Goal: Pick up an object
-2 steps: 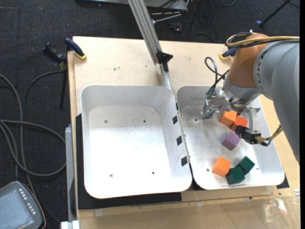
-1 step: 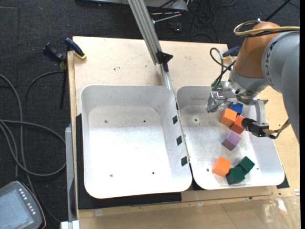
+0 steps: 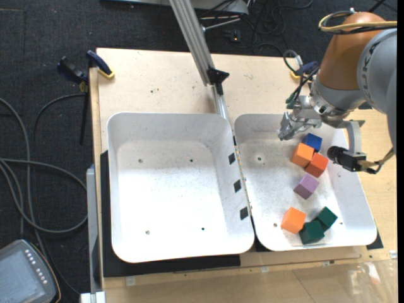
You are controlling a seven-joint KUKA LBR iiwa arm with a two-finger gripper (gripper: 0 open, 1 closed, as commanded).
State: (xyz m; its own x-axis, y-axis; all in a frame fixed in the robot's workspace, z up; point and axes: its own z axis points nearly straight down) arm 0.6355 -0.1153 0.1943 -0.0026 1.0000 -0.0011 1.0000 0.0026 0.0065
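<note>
A small blue cube (image 3: 312,142) sits just beside my gripper (image 3: 289,130), on the side facing the near edge of the bench, and it is the closest thing to pick. It looks like a hard, light block of foam or painted wood: stiff, not fragile, with flat faces that should take a squeeze well. I judge the best hold is across two opposite flat sides, but an orange cube (image 3: 303,154) and a red-orange cube (image 3: 317,164) press against it on its far side from the jaws, leaving little room for a finger there. I cannot tell whether the jaws are spread or closed; nothing shows between them. Farther beyond lie a purple cube (image 3: 307,185), then another orange cube (image 3: 293,219) and two dark green cubes (image 3: 317,226). All rest in the right white bin (image 3: 265,137).
</note>
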